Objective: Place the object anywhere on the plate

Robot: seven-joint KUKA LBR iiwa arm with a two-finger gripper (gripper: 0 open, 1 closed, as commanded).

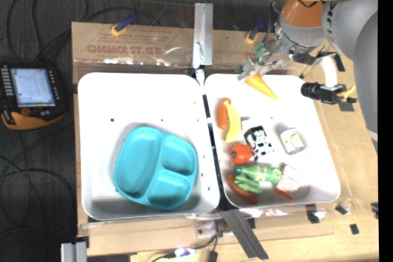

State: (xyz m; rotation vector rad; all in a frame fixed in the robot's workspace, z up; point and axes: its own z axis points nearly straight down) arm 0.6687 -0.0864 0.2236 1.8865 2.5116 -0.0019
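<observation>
- The gripper (258,68) hangs at 12 o'clock over the right bin (319,150), its fingers clamped on an orange carrot (263,86) lifted above the bin floor.
- The blue 3-compartment plate (156,167) lies in the left bin (98,132), toward 6 o'clock.
- Other toys cluster at 7 o'clock in the right bin.

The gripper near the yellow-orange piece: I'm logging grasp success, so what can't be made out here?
- Gripper: too small and blurred in the camera view to tell contact with the yellow-orange piece.
- Red item: mostly hidden under the green toy.
- Arm: cut off by the right edge.
</observation>
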